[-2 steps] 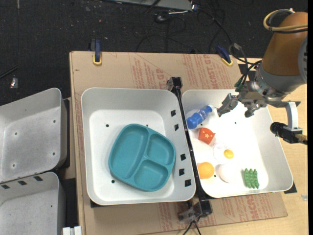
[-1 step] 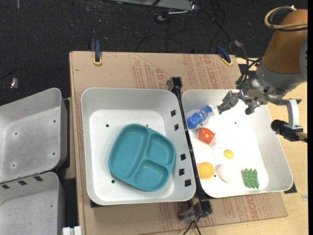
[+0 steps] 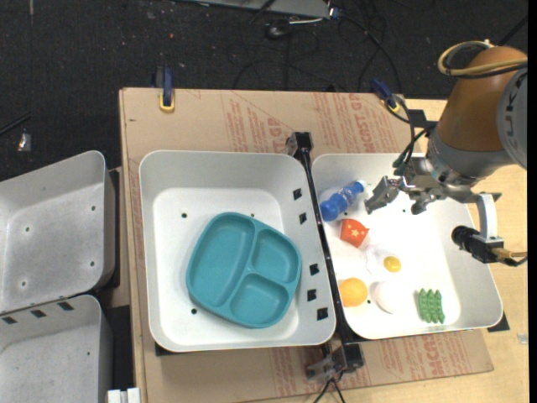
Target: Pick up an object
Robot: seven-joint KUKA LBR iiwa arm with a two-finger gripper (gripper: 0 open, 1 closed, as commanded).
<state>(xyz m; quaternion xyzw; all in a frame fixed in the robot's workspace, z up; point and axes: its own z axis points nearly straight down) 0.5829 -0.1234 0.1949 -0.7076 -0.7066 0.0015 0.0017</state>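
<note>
arm (image 3: 482, 99): over right bin (image 3: 474, 284) | pincer (image 3: 394, 193): fingers apart (holding nothing), near blue bottle (image 3: 340, 201)

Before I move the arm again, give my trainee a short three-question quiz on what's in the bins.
1. True or false: the blue divided plate lies in the left bin.
2. Which item lies closest to the gripper? A) blue bottle B) green toy C) orange ball
3. Fill in: the small red object sits in the ____ bin.

Key:
1. True; the plate is the left bin's one item.
2. A; the bottle lies just left of the gripper, near the divider.
3. Right; it rests below the bottle, above a small yellow piece.
</note>
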